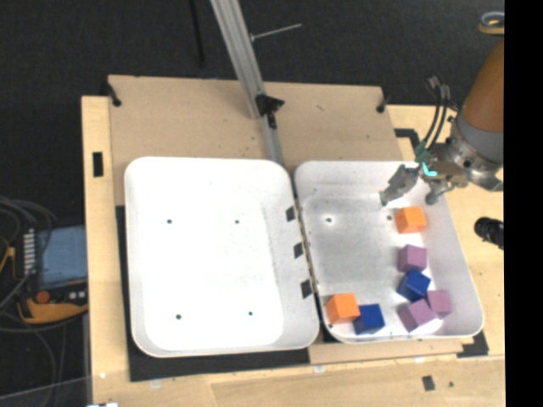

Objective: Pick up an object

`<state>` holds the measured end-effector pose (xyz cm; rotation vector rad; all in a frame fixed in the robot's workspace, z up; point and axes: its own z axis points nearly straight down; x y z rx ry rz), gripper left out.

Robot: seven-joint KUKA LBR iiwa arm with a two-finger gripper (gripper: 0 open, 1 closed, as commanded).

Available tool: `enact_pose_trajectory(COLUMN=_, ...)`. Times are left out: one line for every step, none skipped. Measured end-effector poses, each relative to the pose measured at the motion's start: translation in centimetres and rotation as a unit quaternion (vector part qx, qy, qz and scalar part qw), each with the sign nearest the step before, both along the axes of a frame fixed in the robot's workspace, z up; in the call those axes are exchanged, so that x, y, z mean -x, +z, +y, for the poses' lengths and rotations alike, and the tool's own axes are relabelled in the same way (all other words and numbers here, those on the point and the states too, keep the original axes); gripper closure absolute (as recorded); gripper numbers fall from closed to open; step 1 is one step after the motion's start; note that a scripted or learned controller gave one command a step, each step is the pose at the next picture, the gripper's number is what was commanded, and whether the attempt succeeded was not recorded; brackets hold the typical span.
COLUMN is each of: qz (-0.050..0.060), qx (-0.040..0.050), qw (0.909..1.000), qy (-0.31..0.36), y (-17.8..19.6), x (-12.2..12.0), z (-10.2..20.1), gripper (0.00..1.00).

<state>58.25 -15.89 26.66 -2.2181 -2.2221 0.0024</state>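
A pale wooden bench (93,227) is standing on a dark carpeted floor and carrying a brown board (187,117) along its far edge and two shallow white plastic bins side by side. The left bin (136,227) is showing a bare floor with a few small dark dots. The right bin (339,185), scuffed grey across its middle, is holding seven small cubes: an orange cube (411,219) near its far right corner, a purple cube (413,256) and a blue cube (415,285) down its right edge, two further purple cubes (428,309) at its near right corner, and an orange cube (343,307) touching a blue cube (369,319) along its near edge. The grey two-finger gripper (414,190) is hanging over the far right corner of the right bin, just beyond the orange cube, fingers spread apart and gripping nothing. A slanted metal pole (242,53) is rising from the bench's far edge. A blue-screened control pendant (59,257) with cables is lying on the floor off the bench's left edge.
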Motion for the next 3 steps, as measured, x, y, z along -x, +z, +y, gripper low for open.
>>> enact_pose_trajectory(qz=-0.002, qx=0.0002, qw=1.0000, qy=0.000, y=0.2, x=-0.1, z=0.0, gripper=0.00)
enact_pose_trajectory(qz=0.000, qx=0.0010, qw=1.0000, qy=-0.002, y=-4.6, x=-0.2, z=-1.1, gripper=0.00)
enact_pose_trajectory(qz=0.000, qx=0.0008, qw=1.0000, qy=-0.002, y=-9.7, x=-0.2, z=-2.2, gripper=0.00)
